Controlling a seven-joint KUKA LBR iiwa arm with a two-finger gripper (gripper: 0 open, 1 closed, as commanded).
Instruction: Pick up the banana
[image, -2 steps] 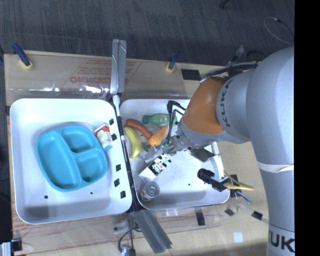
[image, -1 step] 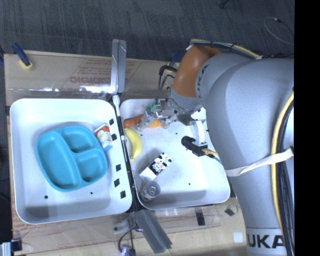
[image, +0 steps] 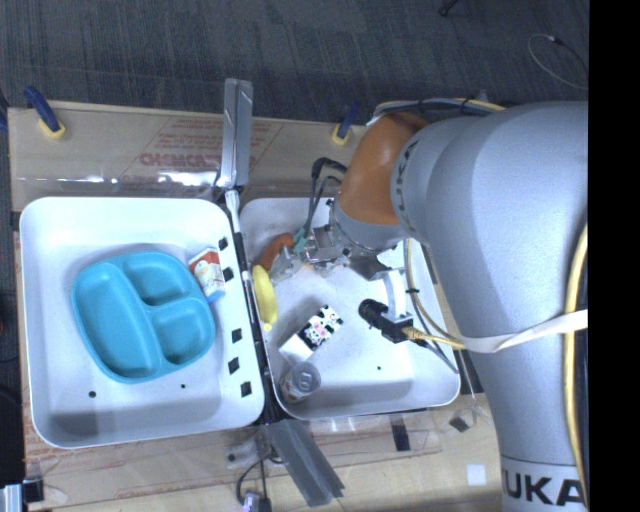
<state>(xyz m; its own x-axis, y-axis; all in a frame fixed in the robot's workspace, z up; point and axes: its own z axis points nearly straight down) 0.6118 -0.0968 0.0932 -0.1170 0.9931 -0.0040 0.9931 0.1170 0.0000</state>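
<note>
Two shallow white plastic bins sat side by side on a cardboard-covered bench (image: 120, 140). The gripper (image: 290, 255) hung low in the right bin (image: 430, 385), its grasp impossible to tell. The smooth, curved yellow banana (image: 264, 294) lay just beside it, against the bin's left wall, long axis running near-to-far.

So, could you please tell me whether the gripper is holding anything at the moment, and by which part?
It cannot be told: the gripper is beside the long yellow banana, its tip blurred.
</note>
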